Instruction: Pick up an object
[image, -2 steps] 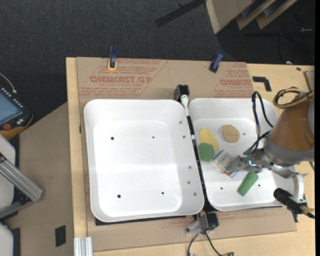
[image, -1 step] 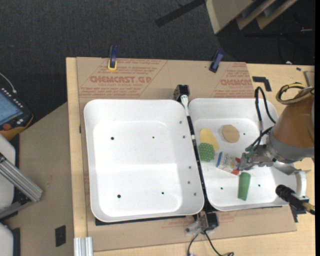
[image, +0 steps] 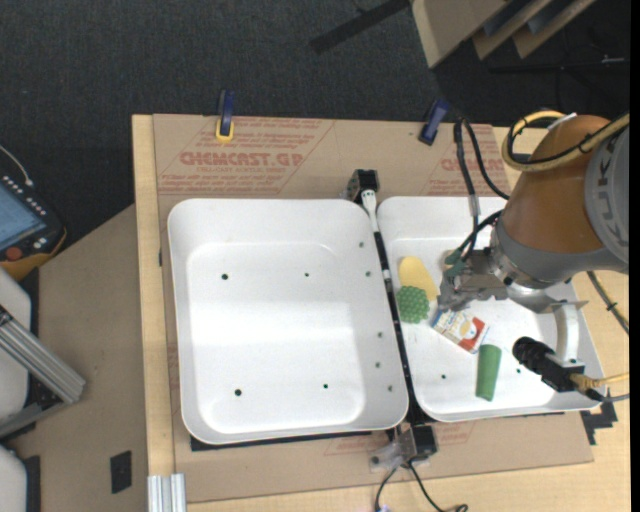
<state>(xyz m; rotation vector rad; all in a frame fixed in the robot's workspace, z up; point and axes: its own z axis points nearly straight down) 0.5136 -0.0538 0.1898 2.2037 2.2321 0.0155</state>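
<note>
Fig. Slanted overhead view, as I read it from the remote station.

(a) Arm (image: 560, 200), grey w/ orange band, comes in from the R and bends down over the R bin (image: 430, 205). The hand (image: 452, 285) sits over the bin's middle-left part, directly above the top edge of the printed packet (image: 460, 328) and just R of the yellow item (image: 415, 272). Hand state: I cannot tell whether it is apart, together or clamped on anything, since the wrist body blocks my line of sight.

(b) Pick candidates, all in the R bin:
- Yellow item lies near the wall shared w/ the L bin (image: 270, 330).
- Green knobbly ball (image: 411, 303) is just below the yellow item and touches it.
- Printed packet (white, red & blue) lies flat and skewed, just R of the ball.
- Green cylinder (image: 487, 372) lies on its side nr the front wall, just beside the packet's lower corner; contact unclear.

(c) Both bins stand side by side on the desk (image: 150, 300), on a brown sheet w/ red lettering. Two blue clips (image: 226, 110) sit at its far edge.
</note>
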